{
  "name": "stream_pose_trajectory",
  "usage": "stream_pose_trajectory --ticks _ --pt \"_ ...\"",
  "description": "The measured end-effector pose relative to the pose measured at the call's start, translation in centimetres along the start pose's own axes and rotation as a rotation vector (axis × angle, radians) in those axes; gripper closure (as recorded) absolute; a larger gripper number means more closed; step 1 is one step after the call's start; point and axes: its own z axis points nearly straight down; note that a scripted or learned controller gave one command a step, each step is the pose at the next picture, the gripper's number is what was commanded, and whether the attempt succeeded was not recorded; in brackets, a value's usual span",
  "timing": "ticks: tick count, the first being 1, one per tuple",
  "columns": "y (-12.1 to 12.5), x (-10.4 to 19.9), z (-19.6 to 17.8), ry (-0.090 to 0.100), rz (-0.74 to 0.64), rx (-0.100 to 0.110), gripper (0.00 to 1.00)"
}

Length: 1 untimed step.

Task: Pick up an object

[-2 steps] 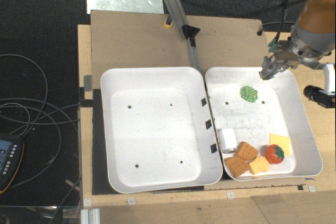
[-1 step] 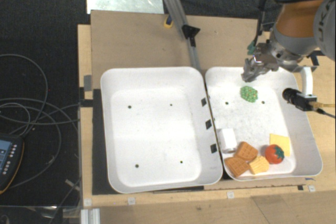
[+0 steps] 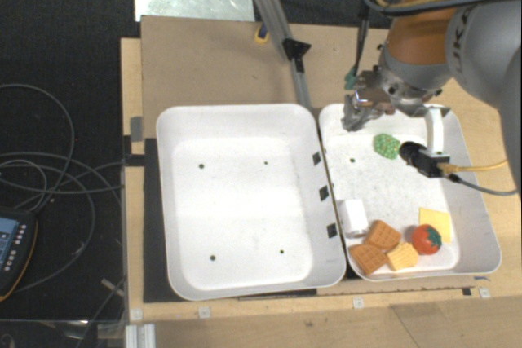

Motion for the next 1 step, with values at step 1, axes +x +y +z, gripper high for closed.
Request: stream_pose_trajectory --ticks 1 --pt "-0.62 6.43 0.16 0.0 -0.001 0.0 1.0"
